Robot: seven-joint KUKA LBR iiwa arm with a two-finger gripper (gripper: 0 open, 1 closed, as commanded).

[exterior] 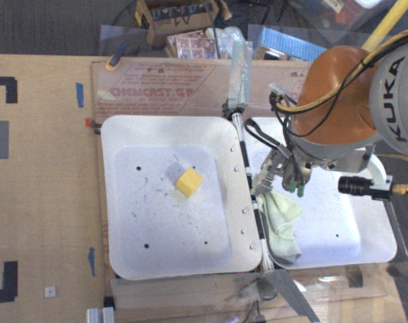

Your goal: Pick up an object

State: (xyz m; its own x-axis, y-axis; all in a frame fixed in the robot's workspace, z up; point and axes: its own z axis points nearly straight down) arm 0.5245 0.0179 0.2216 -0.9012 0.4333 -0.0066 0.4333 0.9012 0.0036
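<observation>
A small yellow block (189,182) lies near the middle of the left bin (123,147). A pale green cloth (283,222) lies crumpled along the left wall of the right bin (372,241), reaching down to its front corner. My gripper (281,182) hangs low over the right bin's left side, directly above the cloth's upper end and close to it or touching it. The orange band and grey wrist hide the bin's back part.
A metal divider strip (247,180) runs between the two bins, just left of the gripper. A cardboard sheet (163,89) lies behind the left bin. Boxes and cables clutter the far edge of the bench.
</observation>
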